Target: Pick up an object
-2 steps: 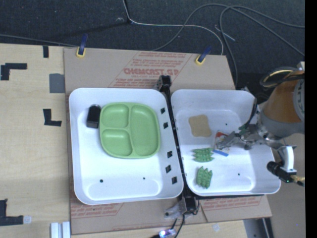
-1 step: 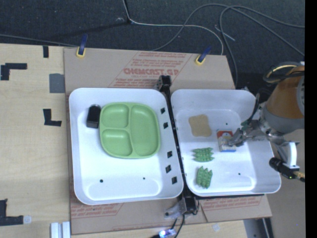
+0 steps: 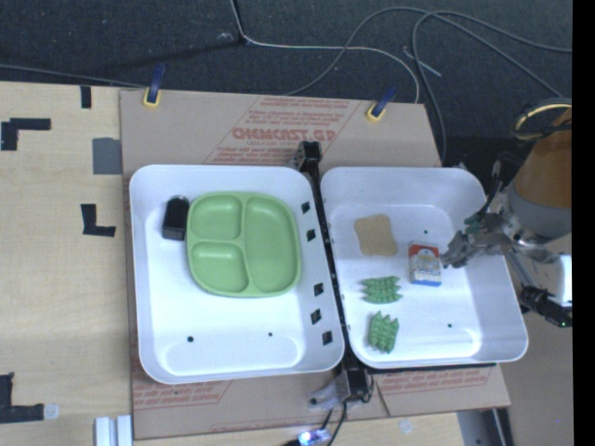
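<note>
- You've got the green divided plate [image 3: 244, 244] and a black block [image 3: 175, 218] in the left bin [image 3: 158, 342].
- Right bin [image 3: 465, 337]: tan pad [image 3: 376, 235], two green pieces [image 3: 382, 291], small box [image 3: 425, 264], long axis running away from you.
- Gripper [image 3: 457, 253] just right of the box; grip state unreadable.

Robotics lab, taped bench [image 3: 56, 277], twin bins [image 3: 149, 249], cables [image 3: 390, 26]

arm [image 3: 544, 179]: cut by right edge | small carton [image 3: 425, 264]: label too small to read
</note>
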Robot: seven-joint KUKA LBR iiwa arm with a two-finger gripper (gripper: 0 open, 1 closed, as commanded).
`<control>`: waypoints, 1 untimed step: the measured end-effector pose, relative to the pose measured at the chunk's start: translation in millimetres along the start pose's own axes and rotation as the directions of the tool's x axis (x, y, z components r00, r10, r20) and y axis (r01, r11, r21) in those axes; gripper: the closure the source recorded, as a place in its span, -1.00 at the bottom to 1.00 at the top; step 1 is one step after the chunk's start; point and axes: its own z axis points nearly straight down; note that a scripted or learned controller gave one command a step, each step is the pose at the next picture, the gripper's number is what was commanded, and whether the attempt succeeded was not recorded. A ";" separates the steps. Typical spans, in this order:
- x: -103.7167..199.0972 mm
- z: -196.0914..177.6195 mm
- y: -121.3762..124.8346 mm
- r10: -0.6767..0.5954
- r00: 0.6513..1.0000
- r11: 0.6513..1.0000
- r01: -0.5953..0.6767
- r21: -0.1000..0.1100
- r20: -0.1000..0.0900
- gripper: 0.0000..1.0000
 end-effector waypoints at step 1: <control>-2.2 -63.5 3.7 0.000 1.000 1.000 0.000 -0.004 0.002 1.00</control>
